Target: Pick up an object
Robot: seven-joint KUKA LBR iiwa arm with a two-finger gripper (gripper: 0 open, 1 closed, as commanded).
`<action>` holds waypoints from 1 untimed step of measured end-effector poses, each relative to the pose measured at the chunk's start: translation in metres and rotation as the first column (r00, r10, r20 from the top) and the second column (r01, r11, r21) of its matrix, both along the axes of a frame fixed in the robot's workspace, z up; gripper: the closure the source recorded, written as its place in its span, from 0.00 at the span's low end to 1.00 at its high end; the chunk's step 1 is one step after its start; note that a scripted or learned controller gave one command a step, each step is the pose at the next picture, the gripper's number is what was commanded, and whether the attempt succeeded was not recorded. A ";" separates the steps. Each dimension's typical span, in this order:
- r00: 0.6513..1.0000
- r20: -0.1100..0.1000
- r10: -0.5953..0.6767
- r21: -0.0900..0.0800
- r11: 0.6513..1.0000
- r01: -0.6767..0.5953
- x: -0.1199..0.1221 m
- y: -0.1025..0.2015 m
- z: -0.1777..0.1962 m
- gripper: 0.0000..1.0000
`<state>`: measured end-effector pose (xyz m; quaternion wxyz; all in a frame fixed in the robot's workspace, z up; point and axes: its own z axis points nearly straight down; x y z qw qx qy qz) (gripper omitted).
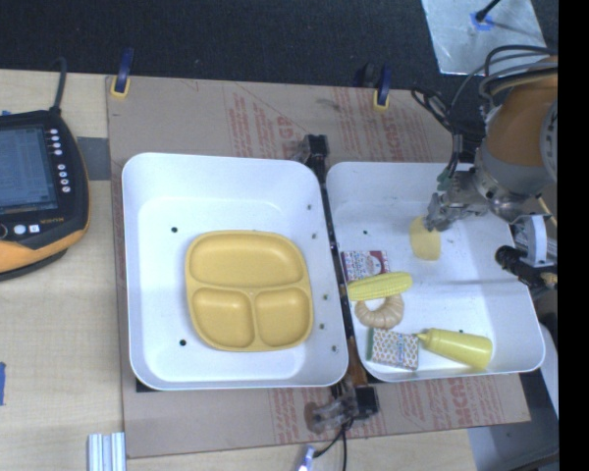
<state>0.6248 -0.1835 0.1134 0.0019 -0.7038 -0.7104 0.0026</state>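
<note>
In the right bin (491, 292) lie a small pale yellow block (425, 241), a corn cob (378, 286), a tan ring-shaped bagel (380, 311), a yellow squeeze bottle (457, 345), a red-and-white packet (363, 262) and a green-and-white carton (394, 349). My gripper (442, 212) reaches in from the right and hangs at the bin's far middle, right at the top right corner of the yellow block. Whether it touches the block is unclear from this angle.
The left bin (157, 214) holds a yellow divided plate (248, 289). A control pendant with a screen (20, 189) lies on the bench at the far left. Clamps sit between the bins at the far (316, 148) and near (339, 410) ends.
</note>
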 end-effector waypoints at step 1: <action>1.000 0.000 0.000 0.000 1.000 0.000 0.000 0.000 0.000 0.00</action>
